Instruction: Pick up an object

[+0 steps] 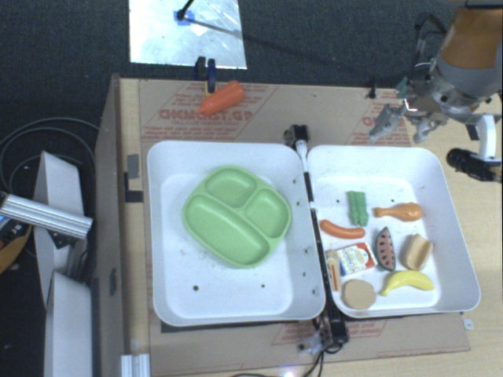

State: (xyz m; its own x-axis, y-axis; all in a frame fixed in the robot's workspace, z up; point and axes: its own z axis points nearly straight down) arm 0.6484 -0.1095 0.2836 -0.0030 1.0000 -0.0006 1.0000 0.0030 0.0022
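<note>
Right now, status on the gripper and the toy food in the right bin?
Two-finger gripper open, empty, above the right white bin's far rim. Yellow toy banana, orange sausage, watermelon slice lying untouched. Nothing blocking.

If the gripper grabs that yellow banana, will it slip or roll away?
The banana looks like smooth toy plastic, so probably light, stiff and a bit slippery. Its curve lies flat on the right bin floor, so it would likelier spin or slide than roll.

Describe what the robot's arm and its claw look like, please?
The arm is a thick rounded tube with a broad orange band above a grey metal wrist. Thin dark cables loop beside the wrist. Below it sits the gripper, a small silvery-grey piece with two short pale fingers pointing down. No lettering or markings are legible on it.
</note>
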